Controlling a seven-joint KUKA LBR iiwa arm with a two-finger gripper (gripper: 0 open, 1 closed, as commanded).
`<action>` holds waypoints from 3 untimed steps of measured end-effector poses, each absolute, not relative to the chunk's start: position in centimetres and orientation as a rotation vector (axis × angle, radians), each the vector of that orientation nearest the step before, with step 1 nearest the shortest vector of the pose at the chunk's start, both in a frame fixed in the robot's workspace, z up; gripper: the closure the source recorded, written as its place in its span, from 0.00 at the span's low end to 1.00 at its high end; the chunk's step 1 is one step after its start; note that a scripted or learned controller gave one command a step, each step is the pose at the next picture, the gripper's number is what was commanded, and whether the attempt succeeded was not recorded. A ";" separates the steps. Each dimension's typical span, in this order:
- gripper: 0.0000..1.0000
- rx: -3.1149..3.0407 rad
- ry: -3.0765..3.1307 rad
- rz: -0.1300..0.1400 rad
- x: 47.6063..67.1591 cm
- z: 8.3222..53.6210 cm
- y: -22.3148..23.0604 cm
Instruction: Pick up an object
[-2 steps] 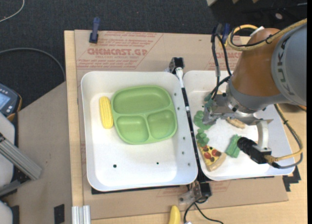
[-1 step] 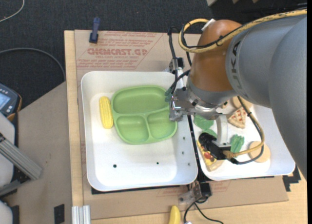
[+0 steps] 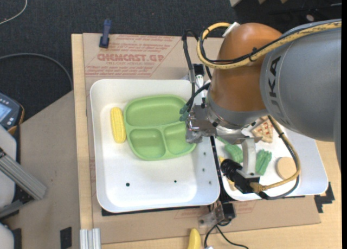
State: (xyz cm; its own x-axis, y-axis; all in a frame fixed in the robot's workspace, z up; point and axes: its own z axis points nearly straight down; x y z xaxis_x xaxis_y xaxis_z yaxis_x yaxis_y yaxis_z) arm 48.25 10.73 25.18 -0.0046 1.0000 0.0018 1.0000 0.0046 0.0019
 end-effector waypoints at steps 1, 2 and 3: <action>1.00 2.213 2.220 0.019 48.0 37.1 10.9; 1.00 2.233 2.218 -0.014 47.8 26.5 5.5; 1.00 2.221 2.218 0.006 55.1 19.1 5.4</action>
